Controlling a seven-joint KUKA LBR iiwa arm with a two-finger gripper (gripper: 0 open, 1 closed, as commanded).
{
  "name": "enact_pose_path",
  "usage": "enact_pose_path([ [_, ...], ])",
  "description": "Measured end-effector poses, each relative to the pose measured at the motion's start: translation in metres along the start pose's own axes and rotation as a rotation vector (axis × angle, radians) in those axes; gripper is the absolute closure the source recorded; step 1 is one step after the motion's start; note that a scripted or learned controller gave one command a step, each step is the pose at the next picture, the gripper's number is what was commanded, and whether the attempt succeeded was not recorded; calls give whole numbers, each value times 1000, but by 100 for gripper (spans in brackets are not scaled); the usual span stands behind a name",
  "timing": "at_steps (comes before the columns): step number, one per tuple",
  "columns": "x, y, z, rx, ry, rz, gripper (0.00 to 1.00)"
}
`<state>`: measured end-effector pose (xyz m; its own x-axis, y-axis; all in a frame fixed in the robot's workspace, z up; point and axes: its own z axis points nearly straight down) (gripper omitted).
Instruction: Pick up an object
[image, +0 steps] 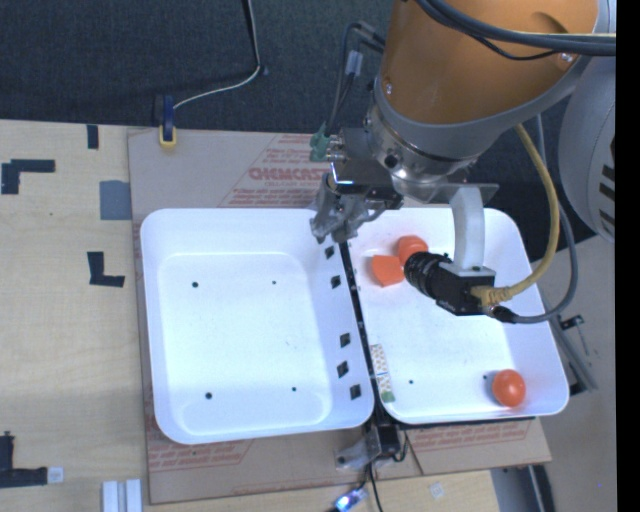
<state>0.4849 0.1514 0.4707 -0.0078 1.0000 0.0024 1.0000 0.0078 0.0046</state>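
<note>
Nearest us, an orange ball (508, 388) sits at ~5 o'clock in the right bin (450, 385). Two more orange pieces (397, 259) lie w/ each other toward 12. Gripper (330, 222) hovers at the bins' divider, carrying nothing.

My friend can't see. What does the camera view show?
A grey and orange robot arm reaches over two white bins, its gripper above the ridge between them. The right bin holds three orange objects, two near the gripper and one in a corner.
</note>
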Motion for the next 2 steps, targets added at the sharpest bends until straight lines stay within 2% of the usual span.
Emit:
enact_pose_path([
  [2,-1,4,-11,16,-11,3,100],
])
